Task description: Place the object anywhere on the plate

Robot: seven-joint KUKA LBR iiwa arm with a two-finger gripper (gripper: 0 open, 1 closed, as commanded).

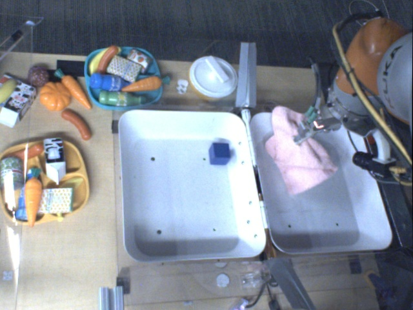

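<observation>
Grey and orange, the arm (377, 63) came in from the right and was cut off by the frame edge, so only its wrist end and looping cables could be seen. White plastic formed the two shallow bins: the left bin (187, 237) held one thing, the right bin (335, 231) another, and a raised seam ran between them. Over the upper part of the right bin lay a pink cloth (297, 157), crumpled, its upper right corner lifted toward the gripper (308, 131). The gripper's fingers sat on that cloth edge and looked pinched on a fold of it, though the tips were small and blurred and the grip could not be made out with certainty. A blue cube (220, 152) rested alone on the floor of the left bin, near its upper right corner, well apart from the gripper and the cloth.

Outside the bins, on the wooden bench (103, 173), a yellow tray (77, 186) at the left edge carried toy foods, partly washed out by glare. A blue bowl (155, 95) above the left bin was heaped with more toy foods. Just right of it stood a round white lid on a yellow dish (213, 77). A toy pumpkin (54, 97), carrot (79, 92) and sausage (77, 124) lay loose near the bowl.
</observation>
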